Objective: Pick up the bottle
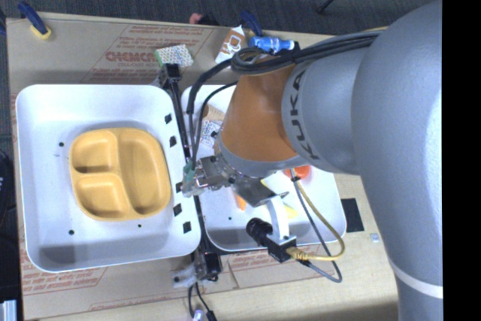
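Observation:
The grey arm with its orange band hangs low over the right bin and covers most of it. The gripper points down at the bin's left wall, close to the divide between the two bins. Whatever lies under the wrist is hidden. Small orange pieces and a yellow piece peek out beside the arm. I cannot tell if any of them belongs to the bottle.
A yellow divided plate lies in the left bin. Black cables run along the divide between the bins. A yellow cable loops over the right bin's front edge. Cardboard lies behind the bins.

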Controlling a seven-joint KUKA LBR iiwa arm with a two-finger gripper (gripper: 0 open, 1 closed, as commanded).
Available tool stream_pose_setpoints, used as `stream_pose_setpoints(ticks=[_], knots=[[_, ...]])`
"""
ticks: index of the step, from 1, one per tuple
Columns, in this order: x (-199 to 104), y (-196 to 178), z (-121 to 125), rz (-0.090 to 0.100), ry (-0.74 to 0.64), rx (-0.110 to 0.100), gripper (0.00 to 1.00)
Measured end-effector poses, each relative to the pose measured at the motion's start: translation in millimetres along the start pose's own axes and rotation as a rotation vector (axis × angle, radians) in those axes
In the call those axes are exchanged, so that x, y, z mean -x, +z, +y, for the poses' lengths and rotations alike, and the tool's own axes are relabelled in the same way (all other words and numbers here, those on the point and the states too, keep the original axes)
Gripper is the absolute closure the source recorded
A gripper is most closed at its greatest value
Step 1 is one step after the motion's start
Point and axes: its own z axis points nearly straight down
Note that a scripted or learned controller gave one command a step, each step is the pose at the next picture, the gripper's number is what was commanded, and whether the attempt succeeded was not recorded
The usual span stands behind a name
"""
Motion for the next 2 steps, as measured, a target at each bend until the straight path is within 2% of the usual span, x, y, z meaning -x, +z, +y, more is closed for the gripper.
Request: stream_pose_setpoints(ticks=[1, 2], knots=[[59.3, -104.3, -10.7, -0.003, -0.400, 0.005, 1.00], [44.4, -12.0, -5.9, 0.000, -0.363, 0.001, 1.00]])
